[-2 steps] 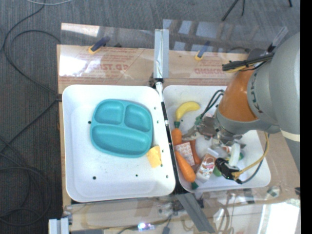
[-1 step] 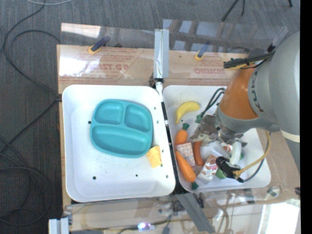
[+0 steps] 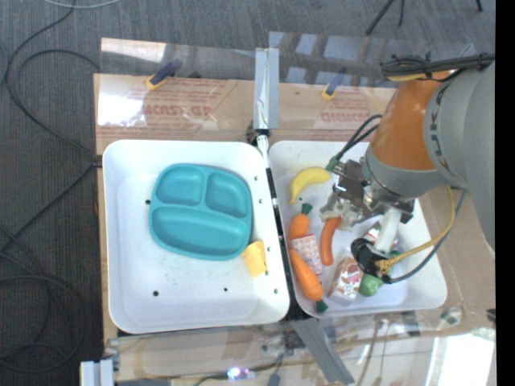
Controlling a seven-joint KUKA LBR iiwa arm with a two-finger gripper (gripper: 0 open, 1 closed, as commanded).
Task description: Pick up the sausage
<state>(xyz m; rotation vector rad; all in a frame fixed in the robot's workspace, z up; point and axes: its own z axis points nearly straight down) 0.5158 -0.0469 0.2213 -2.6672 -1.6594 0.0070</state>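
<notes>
The sausage (image 3: pixel 327 242) is a short orange-red stick lying almost upright in the picture, in the middle of the right white bin (image 3: pixel 426 292). My gripper (image 3: pixel 341 213) hangs low over the bin, just past the sausage's upper end. Its fingers stand apart, open, with nothing between them. The grey arm with its orange band (image 3: pixel 410 131) comes in from the upper right and hides the bin's far right part.
Around the sausage lie a yellow banana (image 3: pixel 308 181), a small orange piece (image 3: pixel 299 225), a red-and-white packet (image 3: pixel 306 252), a carrot (image 3: pixel 306 278), a small carton (image 3: pixel 347 280) and a green ball (image 3: pixel 371 285). The left bin (image 3: pixel 129 296) holds a teal divided plate (image 3: pixel 201 211) and a yellow wedge (image 3: pixel 255 258).
</notes>
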